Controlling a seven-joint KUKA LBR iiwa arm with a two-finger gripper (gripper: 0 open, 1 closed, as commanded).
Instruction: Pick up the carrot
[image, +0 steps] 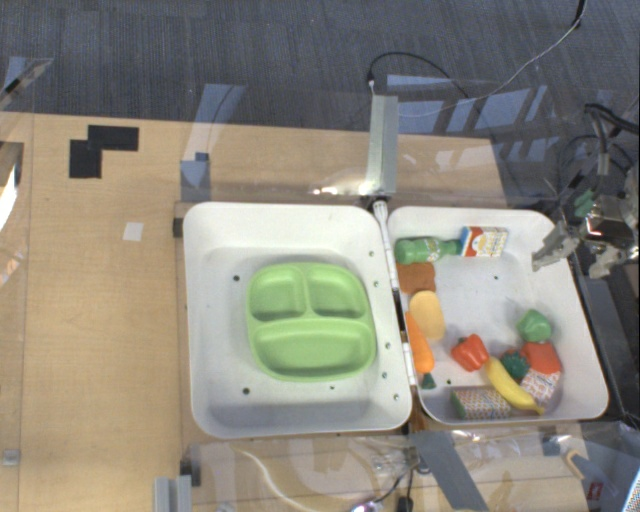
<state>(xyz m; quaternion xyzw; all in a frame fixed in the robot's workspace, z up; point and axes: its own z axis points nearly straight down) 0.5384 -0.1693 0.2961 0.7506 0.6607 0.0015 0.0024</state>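
The carrot (421, 351) is orange with a green tip and lies along the left wall of the right bin (590, 345), its tip pointing toward the front. A yellow potato-like piece (428, 314) touches its far end. My gripper (577, 258) hovers over the right bin's back right corner, far from the carrot. Its two grey fingers (551, 250) stand apart and open, with nothing between them.
The right bin also holds a green bottle (425, 249), a small carton (485, 241), a red pepper (470, 352), a banana (513, 386), a green pepper (535, 325) and several other toy foods. A green divided plate (310, 321) lies in the left bin (215, 300).
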